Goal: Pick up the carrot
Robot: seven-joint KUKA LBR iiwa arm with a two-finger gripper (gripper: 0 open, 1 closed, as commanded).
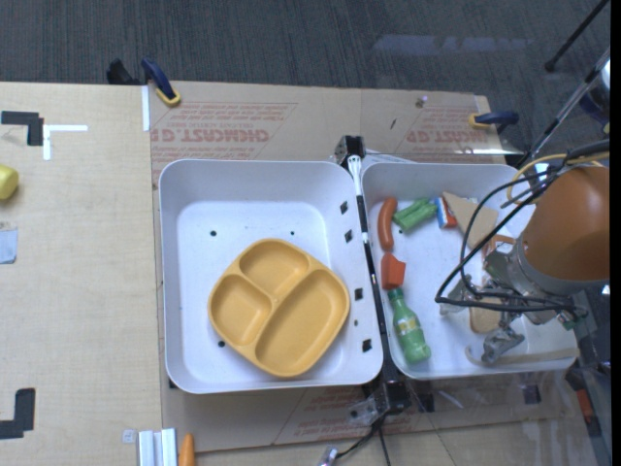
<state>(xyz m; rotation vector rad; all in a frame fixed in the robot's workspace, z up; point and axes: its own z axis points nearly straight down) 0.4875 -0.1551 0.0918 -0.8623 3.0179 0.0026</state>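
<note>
On desk (87, 338): two shallow white bins side by side, laid on printed cardboard.
Left bin (184, 289): holds one yellow divided plate (279, 306) with three compartments, lying flat and slightly rotated.
Right bin (441, 352): holds the food items listed below; arm reaches over its right part.
Carrot (392, 271): short orange piece, at left side of right bin, close to the wall shared with left bin; lies between sausage and bottle, just below the sausage's lower end and just above the bottle's cap. Well apart from pincer.
Sausage (387, 220): red-orange, lengthwise along left wall of right bin, near its far end.
Green bottle (408, 330): lying on its side, cap toward carrot, base toward near wall.
Green block (415, 214): tilted, just right of sausage, near far wall.
Item with blue and red ends (448, 212): beside green block; type not identifiable.
Arm (572, 226): grey with orange band, black cables looped around it, above right half of right bin.
Pincer (502, 343): low over near right corner of right bin; cannot tell whether released or clenched; nothing seen between its tips.
Far left of desk: yellow object (7, 182) at view edge.
Cardboard far edge: two blue clamps (160, 82).
</note>
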